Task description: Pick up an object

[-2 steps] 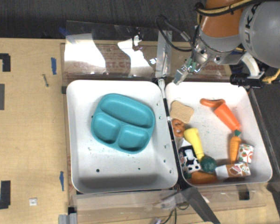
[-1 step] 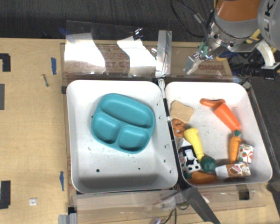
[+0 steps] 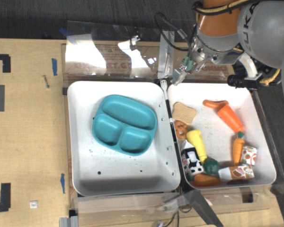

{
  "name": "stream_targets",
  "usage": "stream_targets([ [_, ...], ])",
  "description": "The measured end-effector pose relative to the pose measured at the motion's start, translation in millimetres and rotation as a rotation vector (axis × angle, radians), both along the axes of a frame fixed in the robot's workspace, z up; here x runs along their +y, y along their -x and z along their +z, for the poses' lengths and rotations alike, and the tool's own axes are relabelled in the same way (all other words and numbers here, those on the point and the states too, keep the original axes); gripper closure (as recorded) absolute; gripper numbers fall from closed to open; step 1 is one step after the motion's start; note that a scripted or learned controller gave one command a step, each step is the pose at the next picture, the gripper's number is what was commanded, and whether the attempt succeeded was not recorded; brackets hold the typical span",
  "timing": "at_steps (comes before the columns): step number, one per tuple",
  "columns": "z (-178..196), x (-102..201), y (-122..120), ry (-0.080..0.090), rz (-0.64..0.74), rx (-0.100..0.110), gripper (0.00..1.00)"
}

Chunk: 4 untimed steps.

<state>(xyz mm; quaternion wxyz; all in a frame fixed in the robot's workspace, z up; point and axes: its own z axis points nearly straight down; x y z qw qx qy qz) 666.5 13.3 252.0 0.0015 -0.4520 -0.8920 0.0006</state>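
- The arm [image 3: 255, 18] reaches in from 3 o'clock, and its pincer [image 3: 182, 74] hangs over the far rim where the two bins meet, at about 12 o'clock of the right bin [image 3: 262, 126].
- How far the pincer is open I cannot tell (it is too small and cluttered with cables); nothing shows between its tips.
- In the right bin: a slice of toast [image 3: 183, 112] at 10 o'clock, an orange carrot [image 3: 227, 115] at 1 o'clock, a smaller carrot [image 3: 238, 148] at 4 o'clock, a yellow corn piece [image 3: 197, 144] near the middle.
- The left bin [image 3: 85, 164] holds a teal divided plate [image 3: 124, 123], sitting towards its far side.
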Motion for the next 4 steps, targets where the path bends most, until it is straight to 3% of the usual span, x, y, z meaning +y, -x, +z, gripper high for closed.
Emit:
stream_targets([
  [1,45,-25,-2,0.001,-0.120,-0.012,1.00],
  [2,-32,20,0,0.000,-0.035,0.000,1.00],
  [3,-17,20,-2,0.000,-0.033,-0.012,1.00],
  [4,24,8,-2,0.000,-0.198,-0.012,1.00],
])
